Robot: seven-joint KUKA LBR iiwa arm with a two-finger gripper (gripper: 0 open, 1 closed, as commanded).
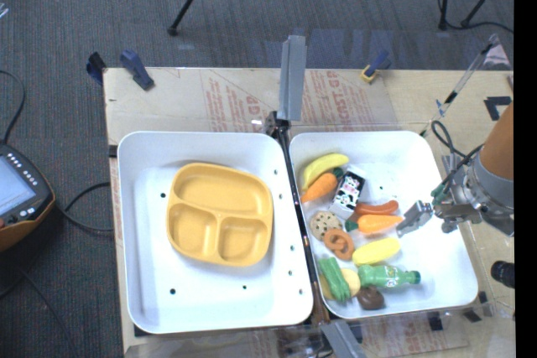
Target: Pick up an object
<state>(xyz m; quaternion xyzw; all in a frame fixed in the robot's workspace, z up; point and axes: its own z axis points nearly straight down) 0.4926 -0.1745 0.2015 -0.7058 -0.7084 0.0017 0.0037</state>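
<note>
We see the claw (417, 217) over the right bin (419, 148), holding nothing; we cannot tell how wide it stands. Just left lie an orange carrot (377, 224) and a red sausage (377, 209), touching. The left bin (143, 172) holds a yellow tray (221, 213).

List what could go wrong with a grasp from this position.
1. The toys in the right bin lie packed together, so the gripper may nudge the orange carrot into the red sausage.
2. The yellow piece and green bottle look rounded and might slip or roll away.
</note>
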